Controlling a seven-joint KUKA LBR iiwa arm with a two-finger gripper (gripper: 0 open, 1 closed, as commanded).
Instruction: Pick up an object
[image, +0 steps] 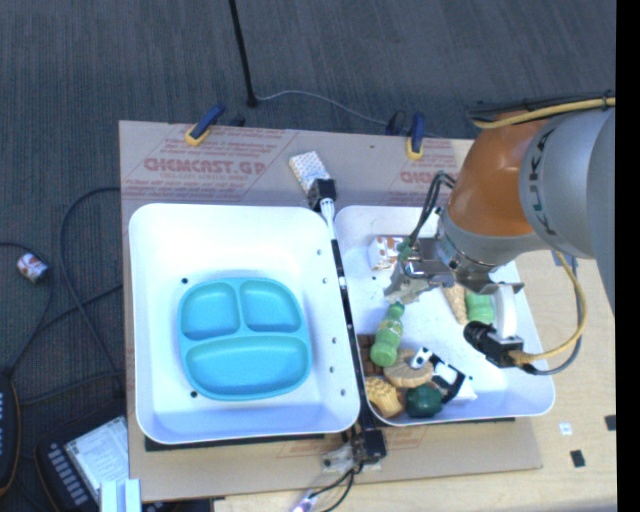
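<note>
A: Where is the arm?

B: The grey arm with the orange band (500, 190) reaches in from the right and hangs over the right shallow white bin (520, 400). Its tool (412, 272) sits low over the upper middle of that bin.

A: Is the tool holding anything?

B: I cannot tell. The metal parts at its tip are tangled with the clutter beneath, and nothing shows clearly between them.

A: What lies in that bin?

B: A small green plastic bottle (387, 340) lies tilted just below the tool, near the bin's left wall. Below it sit a tan round biscuit-like piece (405, 374) and a dark green rounded lump (424, 401) at the bottom edge. A black-and-white small toy (440, 372) rests just beside them. A red-and-white packet (384, 252) lies near the top, just left of the tool.

A: And the other bin?

B: The left shallow white bin (160, 300) holds a light blue plastic tray with three compartments (243, 335), lying flat in its middle. Both bins rest on the brown cardboard-covered worktop (200, 165).
</note>
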